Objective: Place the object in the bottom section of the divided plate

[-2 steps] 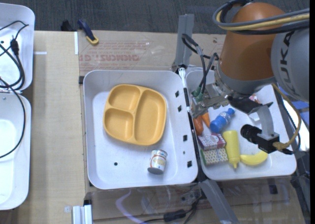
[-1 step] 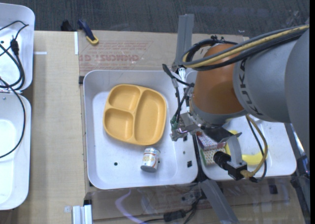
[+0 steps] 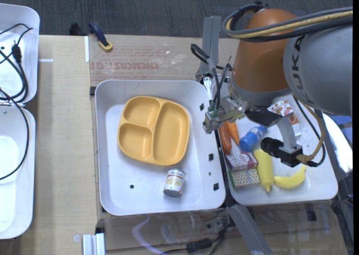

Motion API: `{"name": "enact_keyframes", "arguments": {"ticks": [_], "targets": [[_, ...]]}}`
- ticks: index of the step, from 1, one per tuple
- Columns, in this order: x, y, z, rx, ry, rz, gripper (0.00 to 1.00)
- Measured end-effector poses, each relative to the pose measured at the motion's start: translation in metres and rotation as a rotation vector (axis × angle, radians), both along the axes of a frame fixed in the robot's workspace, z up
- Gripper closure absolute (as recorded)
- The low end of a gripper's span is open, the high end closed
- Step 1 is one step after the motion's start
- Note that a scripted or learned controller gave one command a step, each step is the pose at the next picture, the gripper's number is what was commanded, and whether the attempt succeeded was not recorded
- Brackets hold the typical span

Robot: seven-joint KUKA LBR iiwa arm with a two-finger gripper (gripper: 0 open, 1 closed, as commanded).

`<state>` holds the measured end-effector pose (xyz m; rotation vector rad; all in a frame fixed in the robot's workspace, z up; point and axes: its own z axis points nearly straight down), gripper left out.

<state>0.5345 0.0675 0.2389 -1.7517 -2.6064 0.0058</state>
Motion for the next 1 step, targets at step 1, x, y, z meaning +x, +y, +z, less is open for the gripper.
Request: {"name": "enact_keyframes", "arguments": {"ticks": [1], "targets": [[0.0345, 0.0047, 0.0223, 0.0, -0.003, 0.119, 1.0]]}}
